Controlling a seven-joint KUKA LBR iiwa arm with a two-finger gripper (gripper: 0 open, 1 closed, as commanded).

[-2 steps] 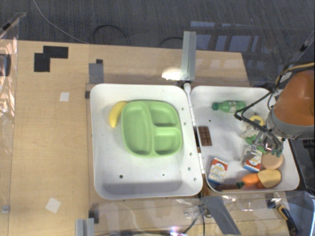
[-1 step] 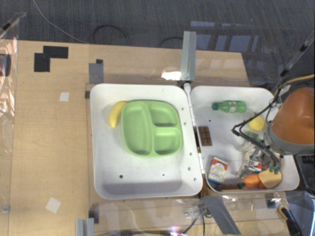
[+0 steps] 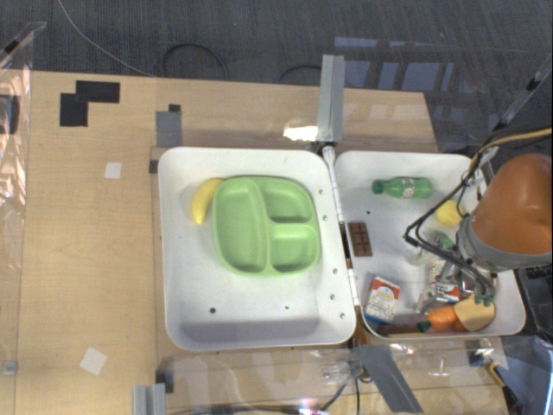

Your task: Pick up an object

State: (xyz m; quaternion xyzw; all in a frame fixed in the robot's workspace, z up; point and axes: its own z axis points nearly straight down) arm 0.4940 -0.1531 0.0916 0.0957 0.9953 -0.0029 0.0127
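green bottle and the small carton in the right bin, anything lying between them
In the camera view, bare white bin floor separates the green bottle from the small carton; the brown bar lies left of that line.

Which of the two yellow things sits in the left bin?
The banana, lying against the green tray's left edge. The other yellow thing is in the right bin, beside the arm.

A robotics lab, by the look of it. A pale wood bench [image 3: 95, 258] stands on grey carpet [image 3: 259, 15], with two white bins [image 3: 251, 335] fixed side by side near its right end by metal brackets [image 3: 330, 98]. Black markers [image 3: 86, 100] are stuck at the bench's far left corner. Clear screens [image 3: 15, 188] flank it, cables [image 3: 112, 54] trail over the carpet, and a grey-and-orange arm [image 3: 518, 206] reaches in.
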